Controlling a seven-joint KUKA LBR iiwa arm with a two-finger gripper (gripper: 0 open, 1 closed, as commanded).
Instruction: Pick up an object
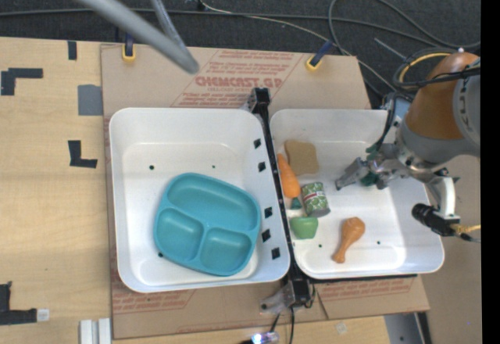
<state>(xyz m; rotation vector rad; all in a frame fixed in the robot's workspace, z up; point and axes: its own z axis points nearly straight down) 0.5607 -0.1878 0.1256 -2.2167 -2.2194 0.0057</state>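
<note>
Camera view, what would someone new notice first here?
Probably the teal divided tray lying in the left bin. Next, the small cluster in the right bin: a carrot, a green-labelled can and a toy drumstick. The grey and orange arm reaches in from the right, its hand low beside the can.

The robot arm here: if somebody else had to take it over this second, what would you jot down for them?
Gripper: low inside the right bin, nothing visibly between its fingers.
Right bin's things: tan block, carrot, green can, green piece and drumstick, all lying loose left of or below the gripper.
Left bin: a teal divided tray.
Done: nothing lifted so far.
Left: close on one object, probably the nearby can, and raise it.
</note>
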